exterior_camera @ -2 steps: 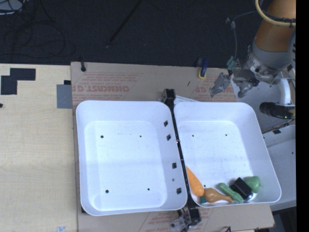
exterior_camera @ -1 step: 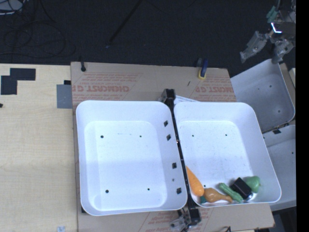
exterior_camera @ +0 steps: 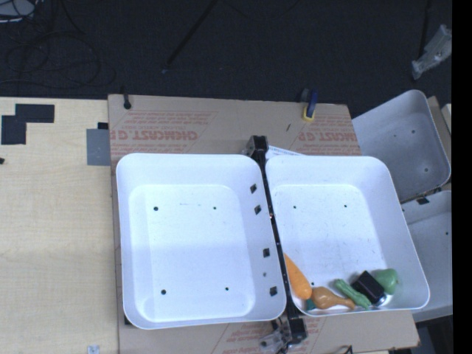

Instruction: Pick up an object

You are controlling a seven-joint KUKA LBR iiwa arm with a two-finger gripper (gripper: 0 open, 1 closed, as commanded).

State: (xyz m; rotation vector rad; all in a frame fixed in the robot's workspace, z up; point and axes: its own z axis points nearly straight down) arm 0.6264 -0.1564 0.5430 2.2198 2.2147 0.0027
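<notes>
Objects cluster at the right bin's [exterior_camera: 398,220] five o'clock corner: orange carrot-like piece [exterior_camera: 297,276], long axis eleven-to-five, beside green [exterior_camera: 386,278] and black [exterior_camera: 368,287] items; hand state cannot be told

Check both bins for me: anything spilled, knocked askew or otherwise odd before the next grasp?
Nothing spilled or damaged. The one oddity is crowding: the orange carrot-like piece, tan piece, green pieces and black block are bunched in the right bin's near corner, touching or overlapping. The left bin sits square.
</notes>
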